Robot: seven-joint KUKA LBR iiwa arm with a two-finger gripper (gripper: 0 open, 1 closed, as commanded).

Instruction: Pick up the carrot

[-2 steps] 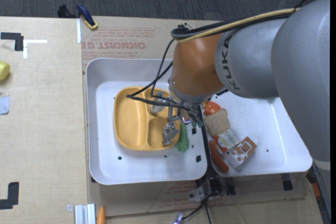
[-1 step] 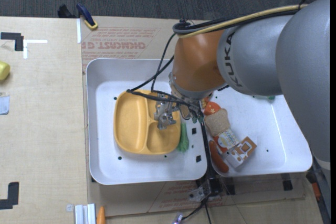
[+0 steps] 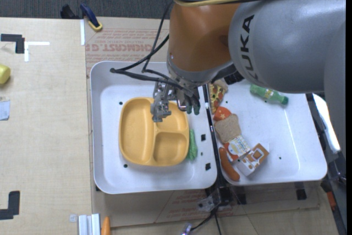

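Note:
A long orange-red piece that looks like the carrot [image 3: 229, 169] lies at the front left of the right bin [image 3: 297, 135], beside a small printed carton [image 3: 248, 155]. My gripper [image 3: 171, 107] hangs over the left bin [image 3: 104, 118], above the back edge of a yellow divided plate [image 3: 148, 135]. It looks open, with nothing between its fingers. The gripper is well to the left of the carrot and further back, across the wall between the bins. The big grey arm with its orange band hides the back of both bins.
A green vegetable [image 3: 192, 144] lies against the plate's right side. The right bin also holds a pizza slice [image 3: 218, 93], a round red-orange piece [image 3: 221, 114], a bread slice [image 3: 228, 128] and a green bottle [image 3: 269, 94]. Black cables run from the wrist across the left bin's back.

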